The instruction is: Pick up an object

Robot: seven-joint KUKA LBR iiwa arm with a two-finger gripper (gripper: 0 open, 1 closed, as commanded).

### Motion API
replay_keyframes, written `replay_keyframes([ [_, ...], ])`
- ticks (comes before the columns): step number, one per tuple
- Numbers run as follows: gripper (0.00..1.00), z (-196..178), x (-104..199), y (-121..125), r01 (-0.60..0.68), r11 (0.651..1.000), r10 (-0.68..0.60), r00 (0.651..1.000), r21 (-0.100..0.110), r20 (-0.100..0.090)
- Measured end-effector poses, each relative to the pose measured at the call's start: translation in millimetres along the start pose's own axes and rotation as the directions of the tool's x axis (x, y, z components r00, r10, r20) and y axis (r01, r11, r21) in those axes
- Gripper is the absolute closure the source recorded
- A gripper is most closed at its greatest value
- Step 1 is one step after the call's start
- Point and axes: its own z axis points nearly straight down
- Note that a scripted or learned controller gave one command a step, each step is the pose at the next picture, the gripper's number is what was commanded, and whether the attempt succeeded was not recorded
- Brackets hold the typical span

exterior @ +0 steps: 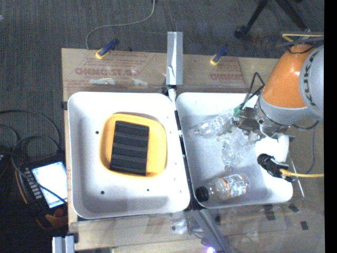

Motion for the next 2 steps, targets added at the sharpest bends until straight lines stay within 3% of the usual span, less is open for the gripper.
replay_keyframes([
  [1, 0.0, 87, -22, 21, 0.14, 0.99, -0.14, 0.99, -0.016, 0.003],
  [2, 0.0, 95, -20, 93, 0.278, 0.961, -0.278, 0.961, 0.001, -0.002],
])
